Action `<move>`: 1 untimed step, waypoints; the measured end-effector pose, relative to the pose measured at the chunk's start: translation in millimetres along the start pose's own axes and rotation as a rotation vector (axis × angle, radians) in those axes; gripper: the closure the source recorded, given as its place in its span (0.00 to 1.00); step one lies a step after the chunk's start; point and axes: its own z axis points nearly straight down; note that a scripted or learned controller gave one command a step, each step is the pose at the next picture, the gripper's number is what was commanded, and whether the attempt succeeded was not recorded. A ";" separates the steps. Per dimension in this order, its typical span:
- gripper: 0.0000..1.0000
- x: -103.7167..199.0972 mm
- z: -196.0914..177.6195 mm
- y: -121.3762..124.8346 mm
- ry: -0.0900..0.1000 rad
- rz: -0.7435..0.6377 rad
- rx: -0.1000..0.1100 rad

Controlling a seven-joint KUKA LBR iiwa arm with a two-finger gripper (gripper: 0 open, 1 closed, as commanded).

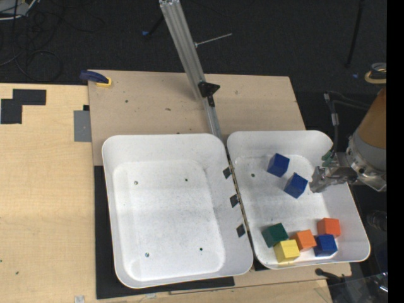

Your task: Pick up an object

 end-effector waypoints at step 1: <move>1.00 -1.2 -15.8 0.5 0.001 0.000 0.003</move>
